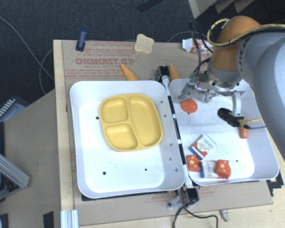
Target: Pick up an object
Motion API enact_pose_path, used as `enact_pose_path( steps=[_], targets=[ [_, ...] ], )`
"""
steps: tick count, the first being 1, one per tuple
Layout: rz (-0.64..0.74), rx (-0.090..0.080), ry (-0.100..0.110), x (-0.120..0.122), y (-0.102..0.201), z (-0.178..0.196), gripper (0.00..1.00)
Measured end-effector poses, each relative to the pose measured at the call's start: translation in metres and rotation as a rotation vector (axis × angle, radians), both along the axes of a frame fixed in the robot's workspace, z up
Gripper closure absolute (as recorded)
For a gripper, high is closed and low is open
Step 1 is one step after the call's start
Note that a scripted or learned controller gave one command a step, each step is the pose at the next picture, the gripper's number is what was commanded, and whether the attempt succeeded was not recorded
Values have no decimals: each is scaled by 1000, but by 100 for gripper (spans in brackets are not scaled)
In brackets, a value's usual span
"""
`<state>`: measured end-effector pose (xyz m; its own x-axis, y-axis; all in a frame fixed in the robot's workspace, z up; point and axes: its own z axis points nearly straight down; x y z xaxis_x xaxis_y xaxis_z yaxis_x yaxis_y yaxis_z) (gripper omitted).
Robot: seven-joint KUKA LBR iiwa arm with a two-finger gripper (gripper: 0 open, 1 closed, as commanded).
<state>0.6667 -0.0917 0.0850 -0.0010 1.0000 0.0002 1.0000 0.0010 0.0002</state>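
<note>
My claw (199,90) hangs low over the far end of the right bin (256,172), just above the red ball (189,106). Open or closed, I can't tell. Nothing lifted yet, so the whole pick looks undone.

The grey arm reaches in from the right, its gripper (195,95) pointing down.

Yellow tray (131,121), white bins (128,182), red ball (189,106).
</note>
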Motion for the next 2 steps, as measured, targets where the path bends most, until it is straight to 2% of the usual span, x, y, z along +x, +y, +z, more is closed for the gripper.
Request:
enact_pose_path(
  steps=[2],
  targets=[
    [-1, -1, -1, 0, -6, 0, 0]
  ],
)
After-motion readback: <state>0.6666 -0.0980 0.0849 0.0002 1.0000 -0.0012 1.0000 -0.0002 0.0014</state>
